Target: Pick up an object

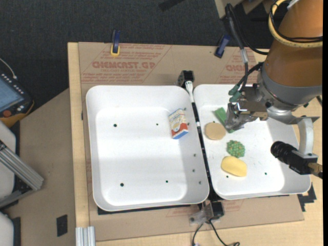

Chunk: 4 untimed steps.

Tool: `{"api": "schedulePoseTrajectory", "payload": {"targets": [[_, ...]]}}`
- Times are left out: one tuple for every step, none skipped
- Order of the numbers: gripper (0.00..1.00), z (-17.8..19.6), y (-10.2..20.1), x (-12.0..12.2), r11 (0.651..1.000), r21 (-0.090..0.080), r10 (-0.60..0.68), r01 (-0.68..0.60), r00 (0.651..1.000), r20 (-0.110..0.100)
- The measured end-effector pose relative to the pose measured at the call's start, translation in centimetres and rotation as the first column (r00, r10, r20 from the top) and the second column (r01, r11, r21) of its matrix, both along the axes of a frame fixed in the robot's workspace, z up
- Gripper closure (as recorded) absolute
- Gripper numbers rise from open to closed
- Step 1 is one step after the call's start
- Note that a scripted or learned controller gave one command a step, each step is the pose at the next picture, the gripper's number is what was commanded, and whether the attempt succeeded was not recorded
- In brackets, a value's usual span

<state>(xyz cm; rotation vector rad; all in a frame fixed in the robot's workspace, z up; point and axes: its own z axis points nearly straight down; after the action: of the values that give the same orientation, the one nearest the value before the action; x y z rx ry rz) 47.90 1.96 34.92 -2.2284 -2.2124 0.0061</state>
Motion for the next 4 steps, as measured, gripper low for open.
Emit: {"api": "schedulePoseTrajectory", "payload": {"targets": [[1.0, -6.2, -6.2, -0.1, 1.0, 0.0, -0.001, 0.001, 1.0, -0.003], [1.0, -16.0, -13.5, -0.1, 1.0, 0.0, -0.002, 0.002, 1.0, -0.007], [1.0, -8.2, -6.0, 1.5, 1.0, 0.003, 0.017, -0.017, 1.0, 0.013], [1.0, -11.5, -7.4, -0.1, 1.0, 0.003, 0.005, -0.005, 1.0, -0.001]]}}
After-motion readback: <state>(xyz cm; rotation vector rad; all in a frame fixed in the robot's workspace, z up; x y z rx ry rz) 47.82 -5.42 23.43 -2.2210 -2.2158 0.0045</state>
